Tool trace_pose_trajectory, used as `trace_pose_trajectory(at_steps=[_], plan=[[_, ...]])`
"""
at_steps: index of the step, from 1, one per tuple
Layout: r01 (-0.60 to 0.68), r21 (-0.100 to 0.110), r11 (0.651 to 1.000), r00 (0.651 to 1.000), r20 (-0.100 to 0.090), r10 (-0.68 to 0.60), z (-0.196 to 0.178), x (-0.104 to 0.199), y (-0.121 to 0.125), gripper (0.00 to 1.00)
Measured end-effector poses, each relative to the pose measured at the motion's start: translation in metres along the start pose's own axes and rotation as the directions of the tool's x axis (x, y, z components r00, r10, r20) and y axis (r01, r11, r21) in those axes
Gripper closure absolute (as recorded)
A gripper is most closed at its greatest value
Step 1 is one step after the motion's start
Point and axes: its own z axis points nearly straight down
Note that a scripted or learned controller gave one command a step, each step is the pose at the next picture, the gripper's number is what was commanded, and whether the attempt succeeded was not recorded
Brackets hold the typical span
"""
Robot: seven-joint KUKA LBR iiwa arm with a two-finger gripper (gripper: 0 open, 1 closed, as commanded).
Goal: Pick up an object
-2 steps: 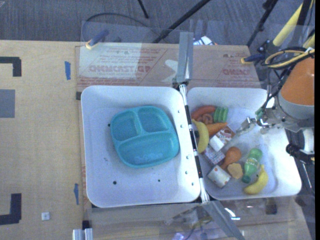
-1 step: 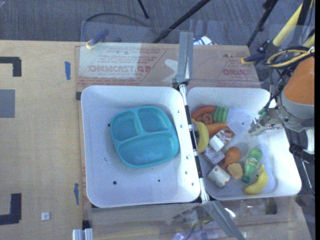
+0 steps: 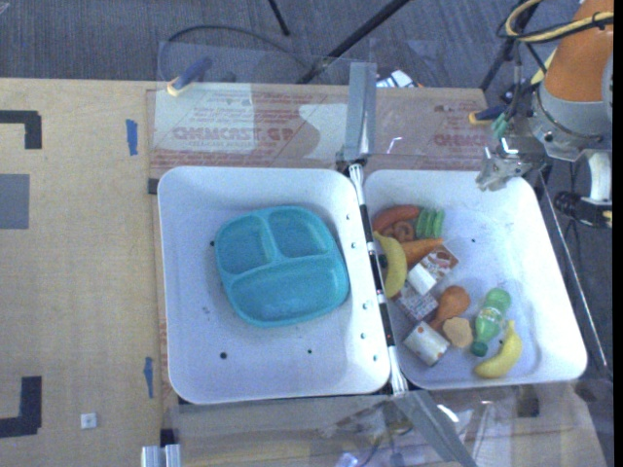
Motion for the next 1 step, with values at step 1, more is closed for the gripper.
trace_pose_trajectory(at_steps=[1], plan=[[-0.066,0.001,0.998,0.998,0.000,0.066,-0.0490,-0.0435,-0.0440,1.00]])
